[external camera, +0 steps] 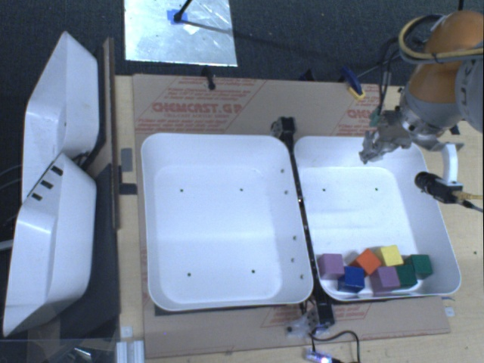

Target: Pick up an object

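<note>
The grey arm enters from the upper right, its orange band high near the frame's edge. It bends down and leftward, ending in the gripper, which points down and to the left.

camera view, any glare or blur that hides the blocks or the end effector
Camera view: the foil sheet at the top glares brightly; the white bins look evenly lit and a little washed out; the blocks stay sharp enough to tell their colours; the end effector is small and soft, its fingers unclear.
</note>
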{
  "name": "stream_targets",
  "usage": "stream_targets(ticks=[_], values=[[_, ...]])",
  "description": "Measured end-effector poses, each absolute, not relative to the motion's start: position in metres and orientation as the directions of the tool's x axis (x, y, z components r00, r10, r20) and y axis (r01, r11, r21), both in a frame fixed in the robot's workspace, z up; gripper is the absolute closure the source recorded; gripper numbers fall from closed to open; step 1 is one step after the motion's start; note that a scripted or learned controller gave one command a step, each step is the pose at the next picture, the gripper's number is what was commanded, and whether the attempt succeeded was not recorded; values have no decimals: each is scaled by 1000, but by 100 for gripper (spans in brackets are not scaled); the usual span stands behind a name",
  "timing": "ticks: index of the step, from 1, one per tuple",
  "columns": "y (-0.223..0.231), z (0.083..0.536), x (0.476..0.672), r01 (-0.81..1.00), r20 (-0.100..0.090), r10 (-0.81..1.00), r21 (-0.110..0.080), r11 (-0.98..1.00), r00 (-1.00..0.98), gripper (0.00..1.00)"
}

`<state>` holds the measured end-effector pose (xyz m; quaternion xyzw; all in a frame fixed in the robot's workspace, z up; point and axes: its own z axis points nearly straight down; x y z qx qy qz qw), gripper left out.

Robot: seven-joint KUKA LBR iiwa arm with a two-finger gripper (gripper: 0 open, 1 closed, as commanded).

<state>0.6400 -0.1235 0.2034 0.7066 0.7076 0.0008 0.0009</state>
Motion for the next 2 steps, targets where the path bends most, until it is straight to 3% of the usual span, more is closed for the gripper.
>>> stream_targets(ticks=[1, 2], values=[[-84, 206, 604, 1000, 1, 1000, 1, 3, -3, 100], [-147, 210, 662, 1000, -1, 1000, 1, -3, 3, 100]])
